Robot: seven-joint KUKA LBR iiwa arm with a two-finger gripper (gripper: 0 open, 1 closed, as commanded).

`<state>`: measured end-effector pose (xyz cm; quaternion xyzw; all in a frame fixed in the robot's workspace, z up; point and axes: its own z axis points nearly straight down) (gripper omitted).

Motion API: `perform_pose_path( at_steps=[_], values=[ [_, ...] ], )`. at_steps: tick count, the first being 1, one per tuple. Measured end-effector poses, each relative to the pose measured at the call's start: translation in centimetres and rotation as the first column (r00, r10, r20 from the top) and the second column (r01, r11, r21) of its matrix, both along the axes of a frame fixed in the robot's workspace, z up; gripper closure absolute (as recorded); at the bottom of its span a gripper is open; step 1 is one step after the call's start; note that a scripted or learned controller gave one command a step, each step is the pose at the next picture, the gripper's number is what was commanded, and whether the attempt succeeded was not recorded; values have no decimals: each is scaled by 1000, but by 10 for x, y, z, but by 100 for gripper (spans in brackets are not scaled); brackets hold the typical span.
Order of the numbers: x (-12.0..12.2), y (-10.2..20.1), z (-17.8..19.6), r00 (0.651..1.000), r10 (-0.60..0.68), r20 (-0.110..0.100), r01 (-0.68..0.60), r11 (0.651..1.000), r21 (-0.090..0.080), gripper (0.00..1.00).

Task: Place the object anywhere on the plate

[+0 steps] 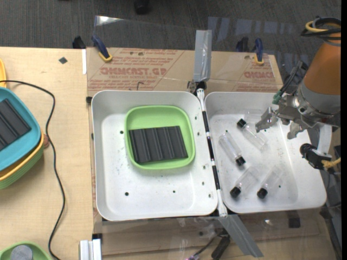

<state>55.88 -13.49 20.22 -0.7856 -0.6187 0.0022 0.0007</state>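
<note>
The claw [279,124] hung over the upper right part of the right shallow white bin [303,199], and I could not tell its state, because the metal parts were too small and blurred. Nothing was visible held in it. The task's things, several clear plastic tubes with black caps [232,150], lay loose on the floor of that right bin, some near the middle and two closer to the front edge [248,182]. The square green plastic plate [160,117] sat in the left white bin [108,188], with a dark ribbed rectangular pad [158,144] lying on it.

What could go wrong, in my judgement: the tubes are round and transparent (so probably slippery), and one could roll away or slip out during the lift. The carry must also pass over the divider between the bins [209,145], where a low tube could catch. A tube dropped on the ribbed pad might roll off the plate.

On the brown cardboard sheet [135,69] behind the bins, red printed writing showed, mirrored or upside down; I could not read it with certainty.
</note>
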Motion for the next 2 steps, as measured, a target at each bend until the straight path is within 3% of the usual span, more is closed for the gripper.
perform_pose_path(
  at_steps=[1,2],
  values=[
    [-7,-71,71,953,-302,2,302,953,-1,0],
    [-44,-59,107,910,-414,1,414,910,-1,0]
  ],
)
